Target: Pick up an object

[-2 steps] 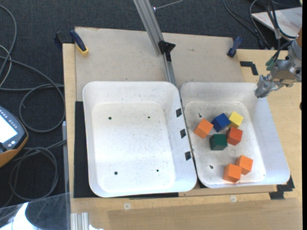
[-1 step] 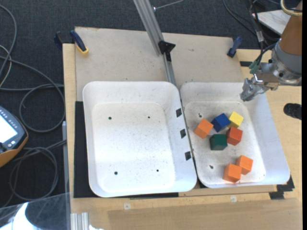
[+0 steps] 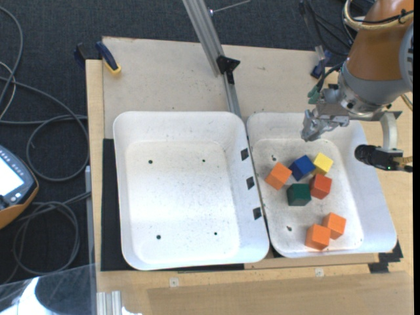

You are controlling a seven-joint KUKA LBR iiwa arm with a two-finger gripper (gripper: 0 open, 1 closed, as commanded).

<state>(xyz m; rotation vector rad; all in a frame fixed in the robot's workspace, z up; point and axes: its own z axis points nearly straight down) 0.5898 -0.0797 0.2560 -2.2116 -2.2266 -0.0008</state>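
Camera view, gripper [image 3: 315, 130] above yellow block [image 3: 323, 162], apart

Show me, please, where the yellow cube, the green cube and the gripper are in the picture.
yellow cube [image 3: 323, 162]: camera view, on its top face.
green cube [image 3: 298, 194]: camera view, on its top face.
gripper [image 3: 314, 131]: camera view, at its tip, above the right bin.

Arm [image 3: 380, 38] cropped right; jaws' gap unclear.

7 blocks [image 3: 304, 188] crowd the right bin [image 3: 374, 202]; left bin [image 3: 131, 176] open.
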